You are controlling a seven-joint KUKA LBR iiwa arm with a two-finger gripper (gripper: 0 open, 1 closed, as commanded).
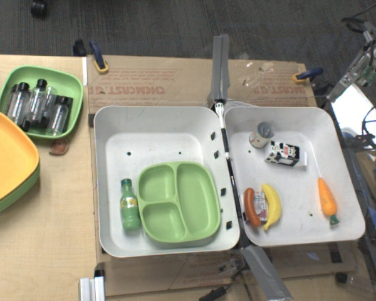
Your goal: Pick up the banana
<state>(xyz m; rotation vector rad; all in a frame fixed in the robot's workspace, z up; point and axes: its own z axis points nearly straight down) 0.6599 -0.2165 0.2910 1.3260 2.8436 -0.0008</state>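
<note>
Dark grey carpet runs behind my bench, where brown cardboard (175,83) lies under two shallow white bins set side by side. In the right bin (338,168) the banana (272,205) lies near the front left corner, curved and pointing toward the front rim, touching a red sausage-like piece (251,207) just to its left, with a small wrapped item between them. Further back in that bin sit a black-and-white carton (283,154) and a small grey round thing (262,133), and an orange carrot (327,199) lies well apart near the right wall. The left bin (113,130) holds a green divided tray (178,200) with a green bottle (130,205) just beside it. Off to the left stand a green dish of dark vials (41,102) and stacked orange plates (6,168). As for my pincer, I cannot tell whether it is apart or together.
</note>
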